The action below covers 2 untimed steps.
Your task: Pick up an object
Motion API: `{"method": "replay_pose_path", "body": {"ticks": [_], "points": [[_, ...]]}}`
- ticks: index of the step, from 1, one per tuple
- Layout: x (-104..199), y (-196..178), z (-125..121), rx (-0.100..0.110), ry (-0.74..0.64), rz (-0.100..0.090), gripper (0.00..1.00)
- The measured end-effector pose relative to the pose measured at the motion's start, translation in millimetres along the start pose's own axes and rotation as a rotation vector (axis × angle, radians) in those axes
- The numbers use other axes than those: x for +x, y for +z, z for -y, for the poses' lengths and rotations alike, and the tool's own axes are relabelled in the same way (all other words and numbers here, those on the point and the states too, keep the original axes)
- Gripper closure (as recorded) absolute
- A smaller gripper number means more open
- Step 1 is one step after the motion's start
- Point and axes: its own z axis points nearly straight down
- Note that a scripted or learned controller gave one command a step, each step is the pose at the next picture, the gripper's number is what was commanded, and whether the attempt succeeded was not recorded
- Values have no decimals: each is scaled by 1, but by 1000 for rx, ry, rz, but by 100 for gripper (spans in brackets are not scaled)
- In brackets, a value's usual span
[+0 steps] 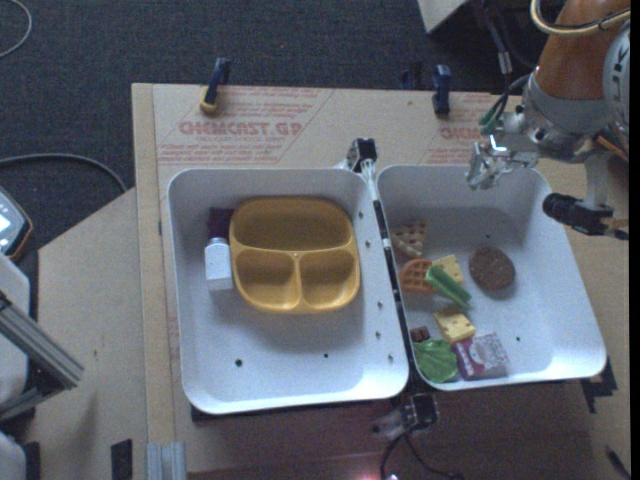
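Observation:
My gripper (487,171) hangs over the far edge of the right bin (560,308), well above its floor, with nothing visibly in it. Toy food lies in that bin: a brown round patty (492,268), two waffle pieces (408,238) (416,274), a yellow cheese wedge (448,265), a green pod (449,287), a cheese cube (456,325), a green leaf (436,360) and a pink packet (484,356). The patty is the closest item, below the gripper toward the near side.
The left bin (270,368) holds a yellow divided plate (295,253), a white bottle (218,265) and a dark object (220,220) beside the plate. Clamps (213,88) (441,88) stand on the board's far edge. A black camera part (580,214) juts over the right bin's right wall.

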Motion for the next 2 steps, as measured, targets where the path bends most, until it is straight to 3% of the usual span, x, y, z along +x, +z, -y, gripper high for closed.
{"method": "replay_pose_path", "body": {"ticks": [1, 2], "points": [[33, -9, -22, -8, 1, 3, 100], [41, -16, -20, -7, 4, 3, 100]]}}
